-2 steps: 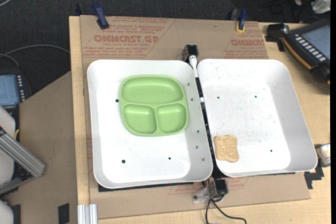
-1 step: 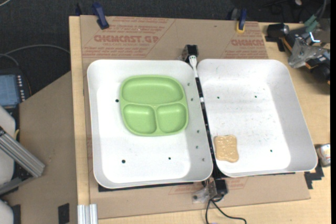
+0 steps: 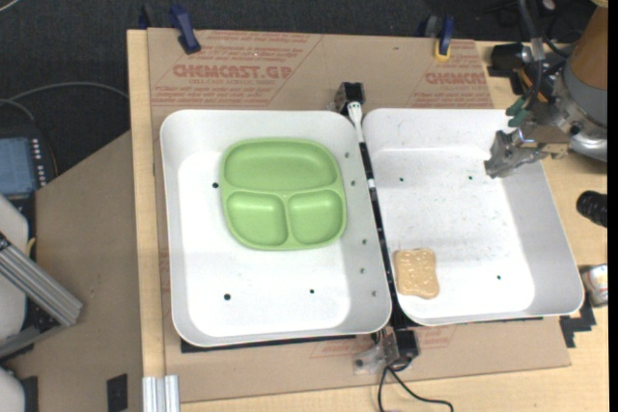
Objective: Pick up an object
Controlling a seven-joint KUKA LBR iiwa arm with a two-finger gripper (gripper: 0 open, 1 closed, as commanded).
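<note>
A tan, flat, toast-like object (image 3: 416, 272) lies near the front left corner of the right bin (image 3: 521, 299). A light green three-compartment plate (image 3: 284, 193) rests in the left bin (image 3: 193, 304). My gripper (image 3: 504, 157) hangs over the right bin's far right part, well away from the tan object, with nothing visible in it.
The two bins sit on a brown cardboard sheet (image 3: 241, 63) held by blue clamps (image 3: 183, 29). A black bar (image 3: 365, 178) runs between the bins. Cables and hardware crowd the right edge by the arm (image 3: 584, 92).
</note>
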